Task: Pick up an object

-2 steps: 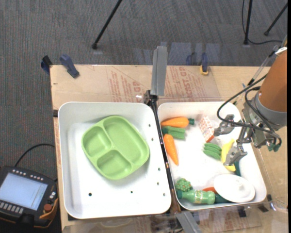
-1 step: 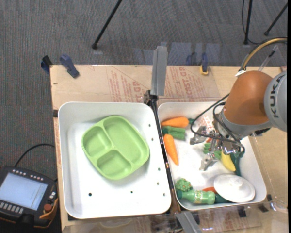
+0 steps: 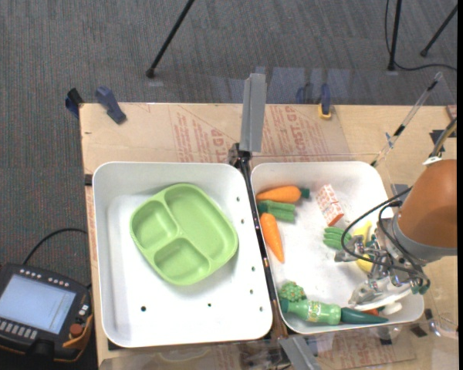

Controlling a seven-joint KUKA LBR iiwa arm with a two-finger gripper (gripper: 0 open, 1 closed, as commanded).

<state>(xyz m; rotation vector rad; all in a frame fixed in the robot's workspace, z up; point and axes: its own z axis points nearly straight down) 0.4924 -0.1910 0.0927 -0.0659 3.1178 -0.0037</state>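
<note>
The left bin (image 3: 108,206) held a green divided plate (image 3: 184,233), lying at a slant. In the right bin (image 3: 355,172) two toy carrots lay near the left wall: one (image 3: 282,194) along the top, one (image 3: 272,236) below it. A green bottle (image 3: 312,311) lay at the lower edge, and a small red-and-white carton (image 3: 331,203) lay higher up. At the right side the gripper (image 3: 378,272) was low over a yellow object (image 3: 363,247); whether it was open or closed I could not tell.
</note>
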